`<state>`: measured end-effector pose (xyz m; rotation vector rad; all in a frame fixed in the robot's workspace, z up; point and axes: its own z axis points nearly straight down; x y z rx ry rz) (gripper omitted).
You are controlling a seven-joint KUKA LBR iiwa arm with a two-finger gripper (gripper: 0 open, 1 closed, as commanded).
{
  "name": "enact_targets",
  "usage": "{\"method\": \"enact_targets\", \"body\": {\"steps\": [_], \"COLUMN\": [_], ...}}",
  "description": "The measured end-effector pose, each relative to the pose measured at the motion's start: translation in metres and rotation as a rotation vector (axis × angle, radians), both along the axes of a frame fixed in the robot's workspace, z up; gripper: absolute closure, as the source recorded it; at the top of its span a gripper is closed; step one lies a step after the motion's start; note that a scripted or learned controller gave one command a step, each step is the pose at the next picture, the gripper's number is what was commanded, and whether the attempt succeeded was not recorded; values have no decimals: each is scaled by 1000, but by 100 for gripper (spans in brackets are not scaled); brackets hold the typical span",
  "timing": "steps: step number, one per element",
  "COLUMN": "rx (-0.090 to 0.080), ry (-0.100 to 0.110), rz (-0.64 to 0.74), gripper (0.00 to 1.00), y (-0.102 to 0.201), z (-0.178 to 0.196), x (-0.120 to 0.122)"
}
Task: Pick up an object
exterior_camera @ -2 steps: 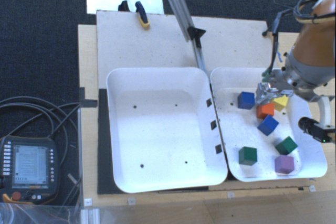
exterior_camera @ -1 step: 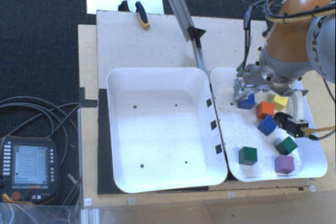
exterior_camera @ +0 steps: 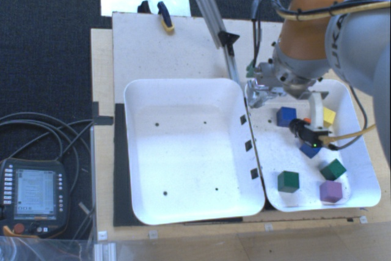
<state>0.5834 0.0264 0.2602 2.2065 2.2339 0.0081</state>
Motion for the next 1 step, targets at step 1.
{"method": "enact_targets", "body": {"steps": [1], "rx": [0], "ry": [0], "rz": [-1], "gripper": [100], "y": [50], "z": [7], "x": [18]}}
